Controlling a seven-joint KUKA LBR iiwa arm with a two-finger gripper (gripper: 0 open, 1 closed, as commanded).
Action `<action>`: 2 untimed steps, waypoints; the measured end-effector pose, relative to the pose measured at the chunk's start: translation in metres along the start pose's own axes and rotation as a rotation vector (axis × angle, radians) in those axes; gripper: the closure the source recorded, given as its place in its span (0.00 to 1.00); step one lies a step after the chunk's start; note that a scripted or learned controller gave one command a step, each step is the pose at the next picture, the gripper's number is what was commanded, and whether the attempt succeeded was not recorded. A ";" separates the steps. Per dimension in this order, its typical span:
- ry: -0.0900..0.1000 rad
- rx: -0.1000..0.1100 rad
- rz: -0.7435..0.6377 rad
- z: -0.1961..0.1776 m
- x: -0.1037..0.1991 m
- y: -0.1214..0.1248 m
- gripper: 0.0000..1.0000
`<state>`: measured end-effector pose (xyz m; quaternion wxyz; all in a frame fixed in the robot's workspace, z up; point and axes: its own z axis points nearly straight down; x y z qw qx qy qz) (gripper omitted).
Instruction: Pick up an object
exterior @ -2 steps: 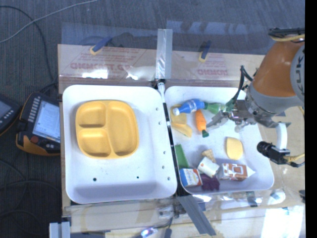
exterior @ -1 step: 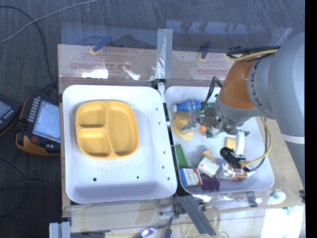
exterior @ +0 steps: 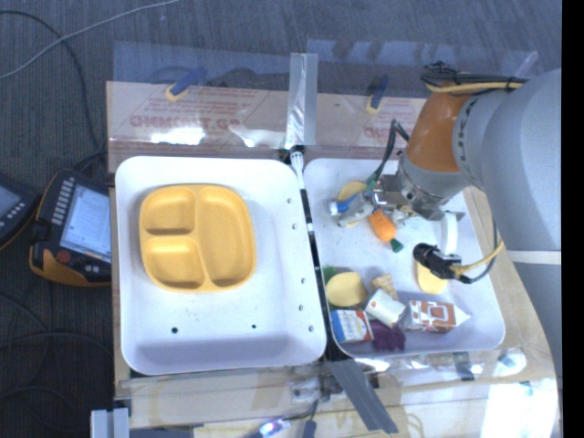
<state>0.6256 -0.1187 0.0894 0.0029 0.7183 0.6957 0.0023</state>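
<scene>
My gripper [exterior: 383,201] reaches down into the upper part of the right bin [exterior: 488,331], below the orange band [exterior: 436,140] of the arm. Right beneath it lies an orange carrot [exterior: 383,226], very close or touching; I cannot tell which. A small blue and white item [exterior: 344,210] and a yellow piece [exterior: 351,191] lie just left of the gripper.
The left bin [exterior: 219,345] carries a yellow divided plate [exterior: 195,235]. The lower half of the right bin is crowded: a yellow round item [exterior: 345,288], a white cup [exterior: 385,310], a blue packet [exterior: 350,326], purple grapes [exterior: 390,338], a red and white carton [exterior: 434,316].
</scene>
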 end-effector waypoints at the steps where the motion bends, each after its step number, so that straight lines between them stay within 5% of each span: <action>1: 0.001 -0.001 -0.002 -0.010 0.001 0.001 1.00; 2: 0.000 0.009 -0.105 -0.094 0.060 0.038 1.00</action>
